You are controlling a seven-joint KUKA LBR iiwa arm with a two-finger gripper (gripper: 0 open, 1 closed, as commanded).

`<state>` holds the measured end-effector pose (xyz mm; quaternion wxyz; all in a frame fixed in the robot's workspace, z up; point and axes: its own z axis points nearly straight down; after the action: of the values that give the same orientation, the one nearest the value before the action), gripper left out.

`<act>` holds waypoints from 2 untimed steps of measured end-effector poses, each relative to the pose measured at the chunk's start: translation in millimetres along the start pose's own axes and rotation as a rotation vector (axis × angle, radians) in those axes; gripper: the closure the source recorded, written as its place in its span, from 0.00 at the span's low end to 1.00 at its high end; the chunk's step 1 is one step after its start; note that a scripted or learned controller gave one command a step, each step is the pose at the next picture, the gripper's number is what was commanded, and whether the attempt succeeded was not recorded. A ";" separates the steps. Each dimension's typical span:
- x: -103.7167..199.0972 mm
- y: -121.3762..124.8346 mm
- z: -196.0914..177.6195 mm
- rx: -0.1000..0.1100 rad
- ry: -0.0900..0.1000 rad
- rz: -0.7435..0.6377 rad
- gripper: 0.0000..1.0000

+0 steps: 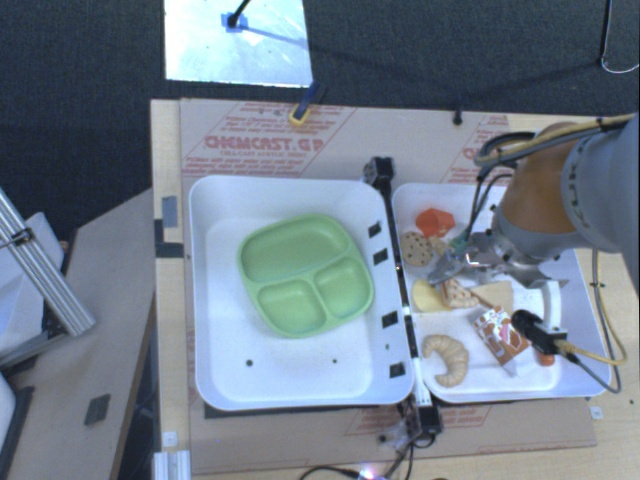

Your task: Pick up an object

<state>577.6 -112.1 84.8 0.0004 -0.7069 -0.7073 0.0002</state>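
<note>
The right bin [580, 383] holds several toy foods. A red-orange piece [434, 221] lies at the back, with a brown cookie [416, 247] just in front of it. A yellow cheese slice [428, 297] and a cracker-like piece [461, 293] lie mid-bin, beside a pale wedge [497, 296]. A croissant [447, 359] and a red snack packet [499, 336] lie near the front. My gripper [455, 265] hangs low over the bin's middle, just above the cracker-like piece and right of the cookie. The arm's body hides the back right part of the bin.
The left bin [220, 368] holds a light green divided plate [305, 274]. A black-clipped divider [392, 268] separates the two bins. A shiny square sheet [238, 28] lies on the floor beyond the bench.
</note>
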 end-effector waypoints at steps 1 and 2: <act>-0.3 1.1 -12.8 -0.004 -0.001 -0.001 1.00; -0.2 2.7 -56.0 -0.006 -0.001 -0.003 1.00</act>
<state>580.3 -112.3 140.8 -0.0023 -0.7059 -0.7083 -0.0016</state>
